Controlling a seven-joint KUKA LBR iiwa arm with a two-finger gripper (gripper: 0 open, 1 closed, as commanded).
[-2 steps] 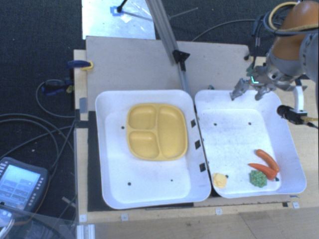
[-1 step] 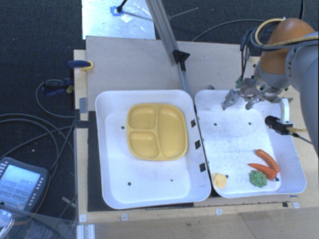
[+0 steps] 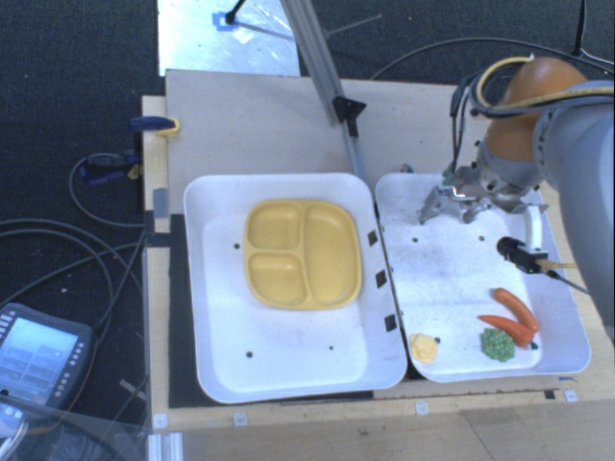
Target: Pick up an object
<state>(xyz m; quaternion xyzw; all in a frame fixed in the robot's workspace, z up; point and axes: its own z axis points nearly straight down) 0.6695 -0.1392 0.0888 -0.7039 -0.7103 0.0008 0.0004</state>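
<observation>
gripper (image 3: 459, 200) at right bin's (image 3: 452, 286) far end | openness: cannot tell | carrot (image 3: 516, 308) well apart

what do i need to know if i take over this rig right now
Gripper: over the far end of the right bin, apart from every object.
Objects: two orange pieces, a green piece and a pale yellow piece lie along that bin's near end. A yellow divided plate sits in the left bin.
Done: nothing picked up.
Left: the whole pick.
</observation>
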